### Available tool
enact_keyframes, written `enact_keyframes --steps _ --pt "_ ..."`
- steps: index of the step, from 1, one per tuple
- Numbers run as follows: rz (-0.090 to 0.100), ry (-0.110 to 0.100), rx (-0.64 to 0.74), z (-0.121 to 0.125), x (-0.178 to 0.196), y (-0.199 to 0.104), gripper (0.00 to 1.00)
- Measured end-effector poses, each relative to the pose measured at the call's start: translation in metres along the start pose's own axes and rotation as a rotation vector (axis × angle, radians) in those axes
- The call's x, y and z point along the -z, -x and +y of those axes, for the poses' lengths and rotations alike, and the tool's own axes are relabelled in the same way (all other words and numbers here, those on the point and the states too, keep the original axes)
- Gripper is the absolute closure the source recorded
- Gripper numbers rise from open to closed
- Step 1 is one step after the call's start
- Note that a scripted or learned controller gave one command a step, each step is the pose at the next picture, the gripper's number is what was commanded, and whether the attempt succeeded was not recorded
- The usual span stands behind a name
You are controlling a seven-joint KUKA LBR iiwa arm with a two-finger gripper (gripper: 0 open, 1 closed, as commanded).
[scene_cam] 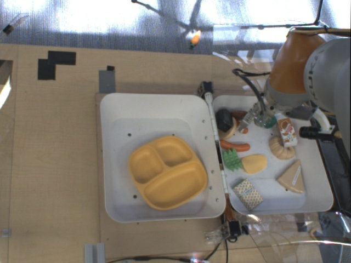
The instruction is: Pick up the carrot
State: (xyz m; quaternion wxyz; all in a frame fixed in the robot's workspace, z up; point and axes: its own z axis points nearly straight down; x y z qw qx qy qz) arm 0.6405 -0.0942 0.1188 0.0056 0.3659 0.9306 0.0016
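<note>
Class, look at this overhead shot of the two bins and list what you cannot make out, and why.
- Gripper, camera view: small and blurred under the arm's wrist, so the state of its jaws cannot be told.
- Dark round item at the right bin's far left corner: too small and shadowed to identify.
- Carrot: its left tip sits close to the bin wall, contact unclear.
- Small carton: label too small to read.

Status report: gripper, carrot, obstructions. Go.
Gripper low over right bin, far end. Carrot loose by left wall, not held. Green toy, yellow piece crowd its near side.
</note>
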Motion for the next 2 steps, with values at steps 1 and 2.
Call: enact_keyframes --steps 1,2 --pt "0.002 0.009 0.077 0.06 0.072 -0.104 1.0" --pt "0.01 0.002 0.144 0.081 0.068 -0.216 1.0"
